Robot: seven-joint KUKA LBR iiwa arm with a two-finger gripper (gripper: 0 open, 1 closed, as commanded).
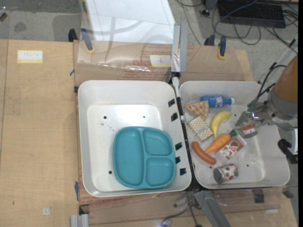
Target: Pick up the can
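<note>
Two bins: left bin carries a teal divided plate; right bin carries toy food.
Arm: enters from right.
Gripper: over right bin, above a small packet; grip state unreadable.
Can: on its side, near front wall, apart from gripper.

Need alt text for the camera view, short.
The gripper hangs over the right bin, well above the can lying near its front among toy food: carrot, banana, sausage. The left bin holds a teal divided plate.
</note>
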